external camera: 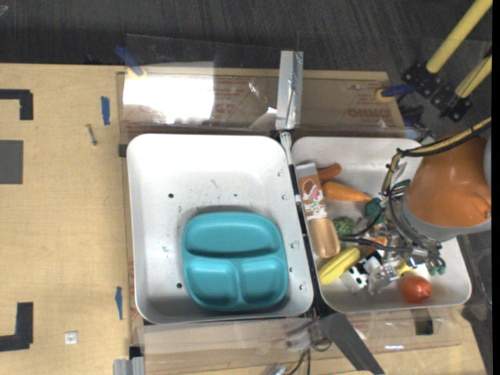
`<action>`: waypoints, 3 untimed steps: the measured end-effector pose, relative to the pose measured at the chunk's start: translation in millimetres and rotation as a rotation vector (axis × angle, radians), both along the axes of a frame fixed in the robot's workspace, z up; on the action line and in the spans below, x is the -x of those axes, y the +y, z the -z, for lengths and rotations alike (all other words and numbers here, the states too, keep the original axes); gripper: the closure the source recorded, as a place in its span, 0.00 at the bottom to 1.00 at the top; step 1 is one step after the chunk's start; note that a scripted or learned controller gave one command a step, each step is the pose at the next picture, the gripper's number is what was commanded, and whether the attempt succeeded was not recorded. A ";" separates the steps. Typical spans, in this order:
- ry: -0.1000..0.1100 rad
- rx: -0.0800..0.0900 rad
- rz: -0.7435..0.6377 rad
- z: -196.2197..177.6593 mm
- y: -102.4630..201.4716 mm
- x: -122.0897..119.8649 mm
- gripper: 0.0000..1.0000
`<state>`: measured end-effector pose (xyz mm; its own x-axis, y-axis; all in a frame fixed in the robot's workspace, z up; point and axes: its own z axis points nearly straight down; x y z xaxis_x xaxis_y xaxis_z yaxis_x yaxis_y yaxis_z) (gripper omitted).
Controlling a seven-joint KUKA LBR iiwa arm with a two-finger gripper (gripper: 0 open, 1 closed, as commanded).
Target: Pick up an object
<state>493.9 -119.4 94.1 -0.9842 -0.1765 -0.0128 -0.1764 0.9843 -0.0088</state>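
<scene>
Claw (384, 266) low in the right bin (457, 295), finger state hidden by clutter | banana (339, 265) lay just left of it, long axis slanting up-right | tomato (416, 289) just right.

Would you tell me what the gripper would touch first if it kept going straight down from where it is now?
Probably the small black and white toy or the banana beside it in the right bin. The gripper hangs just over them; depth is unclear from this slanted view.
</scene>
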 end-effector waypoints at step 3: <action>0.001 -0.006 0.194 0.4 19.3 -78.8 0.00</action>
